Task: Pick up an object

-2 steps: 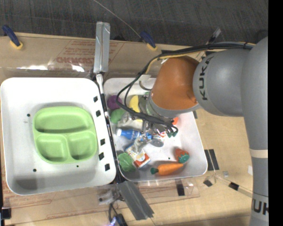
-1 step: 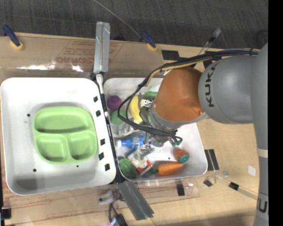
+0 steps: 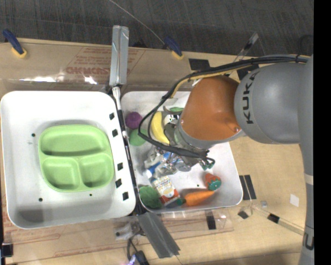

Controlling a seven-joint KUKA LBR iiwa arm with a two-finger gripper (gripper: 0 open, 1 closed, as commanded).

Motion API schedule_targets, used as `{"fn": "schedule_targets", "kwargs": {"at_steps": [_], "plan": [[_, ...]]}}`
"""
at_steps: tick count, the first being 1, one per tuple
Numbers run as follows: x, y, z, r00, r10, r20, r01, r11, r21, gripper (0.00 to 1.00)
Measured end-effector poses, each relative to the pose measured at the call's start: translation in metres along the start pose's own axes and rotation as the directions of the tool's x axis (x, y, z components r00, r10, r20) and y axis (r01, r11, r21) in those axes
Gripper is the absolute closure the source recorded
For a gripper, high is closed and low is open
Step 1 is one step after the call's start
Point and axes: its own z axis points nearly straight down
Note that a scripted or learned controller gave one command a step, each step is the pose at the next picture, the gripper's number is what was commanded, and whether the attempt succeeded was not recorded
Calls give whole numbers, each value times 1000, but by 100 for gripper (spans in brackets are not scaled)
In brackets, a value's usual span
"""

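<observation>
Bench, left bin (image 3: 11, 148) (green tray (image 3: 75, 157)), right bin (image 3: 231, 175) toys

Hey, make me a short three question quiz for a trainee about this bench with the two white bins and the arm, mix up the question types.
1. True or false: the green divided tray lies in the left bin.
2. Multiple choice: the carrot lies near which edge of the right bin? A. far edge B. near edge C. the edge shared with the left bin
3. Fill in: the arm's orange band hangs over the ____ bin.

Key
1. True.
2. B, close to the near edge, right of the small printed packet.
3. Right; the band covers much of that bin's upper half, beside the yellow banana and purple ball.
</observation>
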Motion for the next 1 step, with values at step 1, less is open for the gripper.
{"fn": "schedule_targets", "kwargs": {"at_steps": [1], "plan": [[0,0,0,1000,-1,0,1,1000,0,0]]}}
